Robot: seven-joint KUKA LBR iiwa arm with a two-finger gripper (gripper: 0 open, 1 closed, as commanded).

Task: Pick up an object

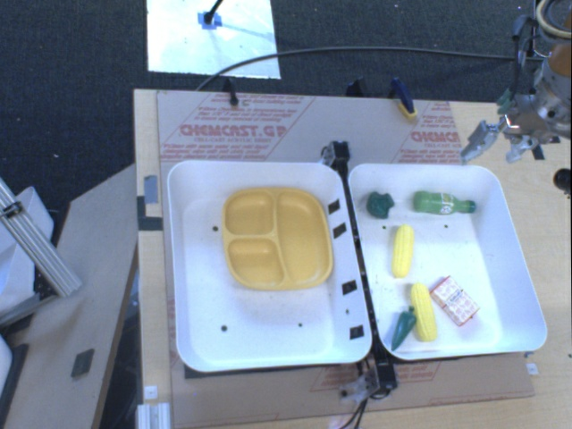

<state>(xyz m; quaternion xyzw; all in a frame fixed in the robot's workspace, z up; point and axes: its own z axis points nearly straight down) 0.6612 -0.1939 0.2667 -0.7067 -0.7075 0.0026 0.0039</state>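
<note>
Two shallow white bins sit side by side on the table [152, 266], meeting along a black seam down the middle. The left bin [192, 329] carries a yellow divided plate [277, 239] with three compartments, lying flat near the bin's centre.

The right bin [514, 266] holds the loose objects. A dark green lump [380, 205] rests near its upper left corner, and a green bottle [442, 204] lies on its side just to the right of it, cap pointing right. Below them an ear of yellow corn [403, 250] lies lengthwise. Lower still, a second yellow corn [424, 312] sits with a small green pepper [403, 329] touching its left side, and a red-and-white packet [454, 299] lies tilted just to its right.

The pincer [499, 141] hangs above the table beyond the right bin's upper right corner, over the protective film sheet [232, 128] printed with red lettering. Its two fingers are spread apart with nothing between them, well apart from every object in the bin. The grey arm [554, 70] reaches in from the right edge. A blue clamp [402, 96] grips the table's far edge, and a pale square sheet [210, 25] lies on the dark floor beyond.
</note>
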